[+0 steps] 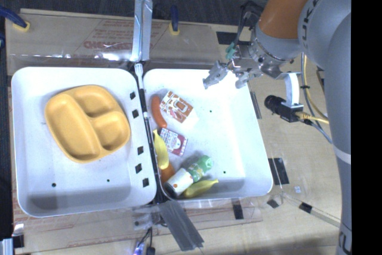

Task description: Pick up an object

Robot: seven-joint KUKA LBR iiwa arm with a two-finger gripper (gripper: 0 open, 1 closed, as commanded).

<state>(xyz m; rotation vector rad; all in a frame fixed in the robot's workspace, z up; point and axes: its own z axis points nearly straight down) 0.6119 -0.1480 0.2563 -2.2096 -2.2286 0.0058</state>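
L bin [30, 188] is taken up by a yellow divided tray [88, 122]. In the R bin [239, 146], bunched along its left wall, are seen a sausage [157, 109], two small cartons [177, 108] [173, 141], a banana [161, 152] and a green-capped bottle [190, 173] w/ a yellow item [202, 187] beside it. Claw [227, 77] is held over the R bin's far right corner, fingers spread wide w/ nothing betw. them, well apart from the objs.

small carton [175, 108], pouch [173, 141], green-capped bottle [190, 173], right bin [239, 134]
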